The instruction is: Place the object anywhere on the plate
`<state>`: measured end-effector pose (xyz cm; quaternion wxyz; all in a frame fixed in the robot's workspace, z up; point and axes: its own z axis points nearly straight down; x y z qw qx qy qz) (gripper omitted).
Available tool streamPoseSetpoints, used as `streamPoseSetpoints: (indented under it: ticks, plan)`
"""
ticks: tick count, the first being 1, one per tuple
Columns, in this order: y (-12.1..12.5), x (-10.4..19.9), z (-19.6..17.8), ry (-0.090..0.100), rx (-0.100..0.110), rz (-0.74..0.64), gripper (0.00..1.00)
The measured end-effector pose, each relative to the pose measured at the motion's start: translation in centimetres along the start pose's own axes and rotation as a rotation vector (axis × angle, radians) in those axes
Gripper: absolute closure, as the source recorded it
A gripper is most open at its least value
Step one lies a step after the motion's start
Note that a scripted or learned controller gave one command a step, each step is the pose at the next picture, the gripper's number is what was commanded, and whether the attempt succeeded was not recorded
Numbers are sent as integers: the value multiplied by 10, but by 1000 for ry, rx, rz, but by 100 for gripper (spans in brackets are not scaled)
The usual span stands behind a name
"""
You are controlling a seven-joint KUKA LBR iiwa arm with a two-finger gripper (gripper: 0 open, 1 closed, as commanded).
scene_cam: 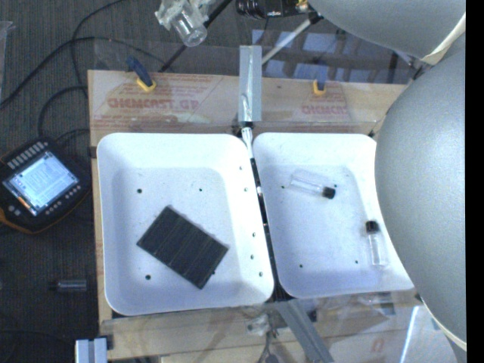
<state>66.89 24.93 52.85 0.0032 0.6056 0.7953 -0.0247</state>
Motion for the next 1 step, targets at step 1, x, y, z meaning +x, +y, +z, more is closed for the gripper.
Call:
streamPoseSetpoints:
  ticks: [1]
  plan:
    - [1, 1, -8, -2, 0, -2, 100]
